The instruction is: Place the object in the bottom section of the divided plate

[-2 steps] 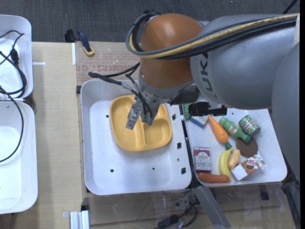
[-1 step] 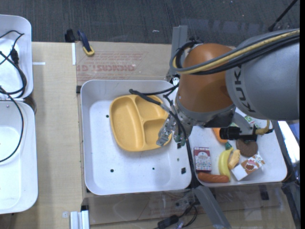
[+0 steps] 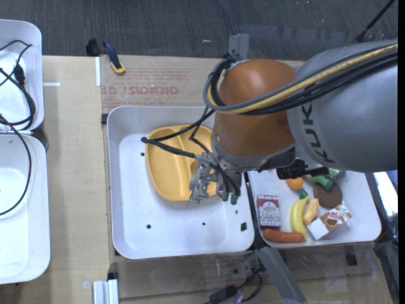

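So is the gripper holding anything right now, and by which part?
Cannot be told: the gripper hangs over the yellow divided plate, blurred, with nothing clearly between its fingertips.

Arm (image 3: 272,113) hides yellow divided plate's (image 3: 168,170) right side, just behind the hand (image 3: 212,185); hand blurred, finger state unreadable.

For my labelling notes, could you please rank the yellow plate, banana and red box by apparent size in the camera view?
1. Yellow plate, largest though partly hidden by the arm.
2. Banana and red box: look alike, unranked.

Yellow divided plate (image 3: 166,170), white bin (image 3: 126,189) (banana (image 3: 297,215) yellow too)
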